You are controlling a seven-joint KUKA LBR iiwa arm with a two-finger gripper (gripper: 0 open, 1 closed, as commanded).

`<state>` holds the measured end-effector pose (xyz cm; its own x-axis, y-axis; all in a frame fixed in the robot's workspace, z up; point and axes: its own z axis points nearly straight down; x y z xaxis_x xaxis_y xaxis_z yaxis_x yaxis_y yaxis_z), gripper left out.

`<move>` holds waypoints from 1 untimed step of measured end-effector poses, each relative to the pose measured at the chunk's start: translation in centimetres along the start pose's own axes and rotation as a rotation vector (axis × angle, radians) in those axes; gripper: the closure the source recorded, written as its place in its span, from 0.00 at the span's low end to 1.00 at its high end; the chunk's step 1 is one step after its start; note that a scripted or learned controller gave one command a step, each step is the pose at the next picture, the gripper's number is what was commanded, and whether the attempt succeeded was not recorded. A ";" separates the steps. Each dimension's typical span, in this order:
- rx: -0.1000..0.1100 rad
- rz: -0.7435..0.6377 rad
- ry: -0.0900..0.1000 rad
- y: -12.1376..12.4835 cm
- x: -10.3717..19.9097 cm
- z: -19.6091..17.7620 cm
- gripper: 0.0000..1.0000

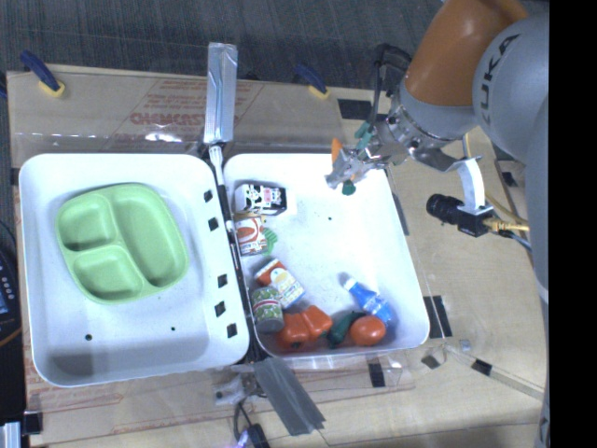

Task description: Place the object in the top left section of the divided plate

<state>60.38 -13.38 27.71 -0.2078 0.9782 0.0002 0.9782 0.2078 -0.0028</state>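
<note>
Gripper (347, 174) hovers over the right bin's (401, 250) far corner; whether its jaws are apart or together I cannot tell, though something small and teal-orange shows at its tip. Toy groceries (317, 323) lie heaped along that bin's near edge. Best to confirm a firm hold, then carry left to the green divided plate (119, 241), lowering squarely over its top left section (86, 224).

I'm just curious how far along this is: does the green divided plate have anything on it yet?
Empty. The green divided plate in the left bin shows bare green in all its sections; the toys sit in the right bin.
</note>
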 end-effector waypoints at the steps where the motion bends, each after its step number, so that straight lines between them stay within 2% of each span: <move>1: -0.001 -0.262 0.000 5.2 5.9 -8.0 1.00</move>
<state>64.30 -6.49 35.67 -0.4536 0.8912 0.0004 0.8912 0.4536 -0.0016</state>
